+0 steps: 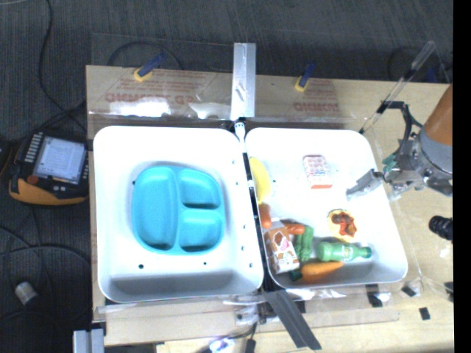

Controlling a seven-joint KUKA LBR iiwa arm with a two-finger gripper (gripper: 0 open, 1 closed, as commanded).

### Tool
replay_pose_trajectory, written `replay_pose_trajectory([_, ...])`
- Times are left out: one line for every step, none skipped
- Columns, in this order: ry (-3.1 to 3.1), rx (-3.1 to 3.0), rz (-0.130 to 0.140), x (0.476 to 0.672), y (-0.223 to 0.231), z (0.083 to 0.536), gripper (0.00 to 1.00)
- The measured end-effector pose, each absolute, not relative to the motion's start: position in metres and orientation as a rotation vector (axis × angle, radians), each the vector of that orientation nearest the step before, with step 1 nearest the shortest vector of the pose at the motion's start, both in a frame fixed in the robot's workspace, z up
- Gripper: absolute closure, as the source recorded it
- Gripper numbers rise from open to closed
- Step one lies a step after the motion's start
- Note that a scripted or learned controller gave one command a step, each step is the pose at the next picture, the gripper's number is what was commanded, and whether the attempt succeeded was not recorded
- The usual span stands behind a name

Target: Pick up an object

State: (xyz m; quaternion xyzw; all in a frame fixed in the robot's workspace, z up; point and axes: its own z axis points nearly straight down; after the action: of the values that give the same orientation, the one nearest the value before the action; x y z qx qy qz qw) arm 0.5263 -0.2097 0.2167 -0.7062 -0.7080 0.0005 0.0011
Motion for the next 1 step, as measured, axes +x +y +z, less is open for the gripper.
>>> replay_pose_trajectory([-1.904,-2.493,-0.003,0.5443,-0.1993,0.0961,0.0])
